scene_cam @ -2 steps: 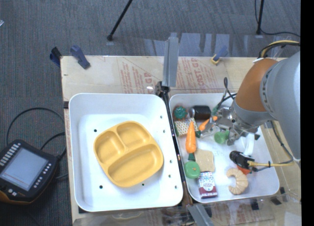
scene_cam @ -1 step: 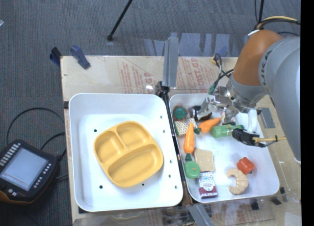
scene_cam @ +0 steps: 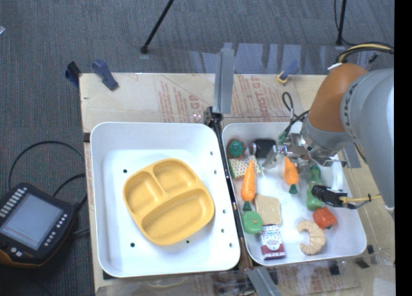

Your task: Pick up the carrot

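Two orange carrots lie in the right bin. One carrot rests near the bin's left wall, pointing up-down. A second, shorter carrot with a green top sits mid-bin, directly under my gripper. The gripper hangs over the upper middle of the bin, its tip touching or just above that second carrot. The wrist hides how the gripper meets the carrot.
Around the carrots lie a tan bread slice, a green round piece, a red-and-white box, a croissant, a tomato and green pieces. The left bin holds a yellow divided plate.
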Motion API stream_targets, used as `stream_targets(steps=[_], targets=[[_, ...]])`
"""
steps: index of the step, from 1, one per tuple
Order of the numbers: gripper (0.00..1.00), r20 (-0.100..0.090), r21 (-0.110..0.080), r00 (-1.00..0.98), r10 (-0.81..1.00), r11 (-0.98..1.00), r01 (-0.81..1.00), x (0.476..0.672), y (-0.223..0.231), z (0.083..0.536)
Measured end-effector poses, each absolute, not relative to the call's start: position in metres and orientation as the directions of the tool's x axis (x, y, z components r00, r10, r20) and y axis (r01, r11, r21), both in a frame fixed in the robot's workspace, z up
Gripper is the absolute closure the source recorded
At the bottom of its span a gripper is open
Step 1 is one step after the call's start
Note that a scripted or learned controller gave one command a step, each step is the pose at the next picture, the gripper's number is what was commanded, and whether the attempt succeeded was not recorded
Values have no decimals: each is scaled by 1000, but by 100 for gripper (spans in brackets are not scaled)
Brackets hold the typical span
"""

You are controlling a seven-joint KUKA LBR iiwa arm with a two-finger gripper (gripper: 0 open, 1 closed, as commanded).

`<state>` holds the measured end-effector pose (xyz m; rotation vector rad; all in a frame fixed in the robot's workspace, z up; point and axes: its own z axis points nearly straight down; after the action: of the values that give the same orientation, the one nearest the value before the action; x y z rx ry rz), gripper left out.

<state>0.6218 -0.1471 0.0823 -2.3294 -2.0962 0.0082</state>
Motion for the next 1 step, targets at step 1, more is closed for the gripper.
stream_targets(steps=[1], targets=[[100,2,-16,101,995,-101,995,622,-147,88]])
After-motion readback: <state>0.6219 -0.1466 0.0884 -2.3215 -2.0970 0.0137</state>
